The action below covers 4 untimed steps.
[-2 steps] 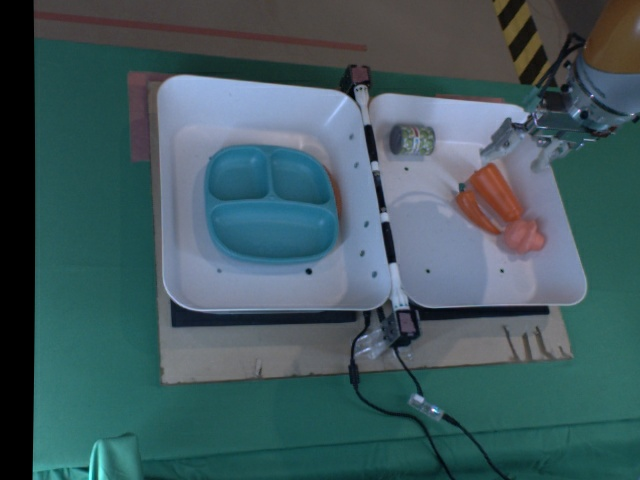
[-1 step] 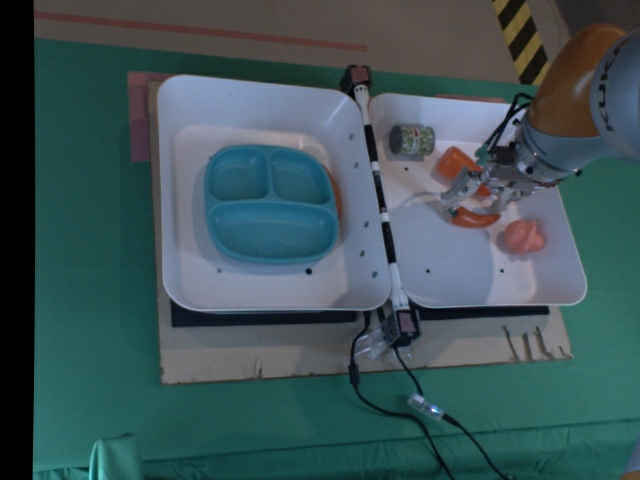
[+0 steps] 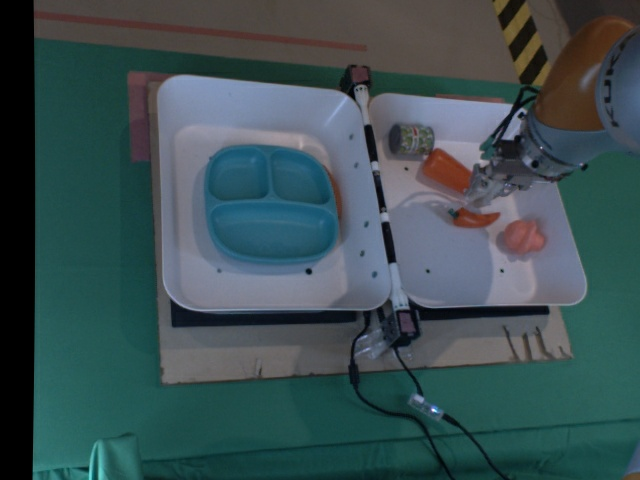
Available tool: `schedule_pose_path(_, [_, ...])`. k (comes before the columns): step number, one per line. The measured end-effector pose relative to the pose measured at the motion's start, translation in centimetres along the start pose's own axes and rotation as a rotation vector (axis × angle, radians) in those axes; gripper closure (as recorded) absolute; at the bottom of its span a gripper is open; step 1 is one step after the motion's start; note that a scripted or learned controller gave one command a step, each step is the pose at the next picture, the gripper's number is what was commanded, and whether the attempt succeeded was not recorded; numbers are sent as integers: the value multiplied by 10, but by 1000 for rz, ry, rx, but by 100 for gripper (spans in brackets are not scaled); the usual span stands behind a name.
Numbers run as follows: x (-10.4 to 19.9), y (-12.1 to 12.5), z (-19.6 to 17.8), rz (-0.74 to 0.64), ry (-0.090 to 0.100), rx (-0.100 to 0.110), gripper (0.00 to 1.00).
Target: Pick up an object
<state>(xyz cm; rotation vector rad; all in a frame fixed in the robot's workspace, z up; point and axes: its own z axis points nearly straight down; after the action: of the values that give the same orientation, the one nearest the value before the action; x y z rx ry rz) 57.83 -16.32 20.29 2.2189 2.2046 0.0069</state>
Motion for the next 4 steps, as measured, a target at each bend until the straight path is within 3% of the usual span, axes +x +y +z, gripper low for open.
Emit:
schedule_pose_path(1, [-25,27,-97,-3,3,7,100])
schedule_pose_path(2, [-24,90,-53,-3,2,7,100])
schedule_pose_path(3, [-24,91,-48,-3,3,9,100])
schedule_pose_path(4, [-24,123,-22,-4,1,7,100])
